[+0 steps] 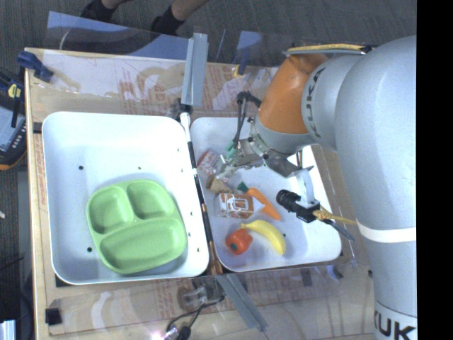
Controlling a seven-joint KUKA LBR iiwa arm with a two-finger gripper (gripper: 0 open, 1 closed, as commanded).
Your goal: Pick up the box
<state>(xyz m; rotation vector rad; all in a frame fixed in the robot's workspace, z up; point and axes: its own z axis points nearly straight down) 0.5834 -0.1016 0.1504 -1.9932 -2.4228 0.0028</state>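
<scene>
**Arm low over the right bin**

The grey arm [368, 140] covers the right bin's [322, 250] far right. A green divided plate [136, 225] fills the left bin's [64, 140] near half. The gripper [228, 163] hangs near the dividing wall; finger state unclear. The small box [236, 204] lies mid-bin, beside carrot [266, 204], banana [269, 235] and tomato [239, 241].

Both bins [60, 129] white. Left bin: light green sectioned plate [136, 227]. Right bin: orange-and-white printed box [236, 204], orange carrot [265, 202] with green tip, yellow banana [267, 234], red-orange pepper [239, 241], brownish packet [207, 163] with red print. Arm [368, 105] grey, orange band [287, 98] above wrist. Bench [127, 73] pale tan with faint reddish markings.
</scene>
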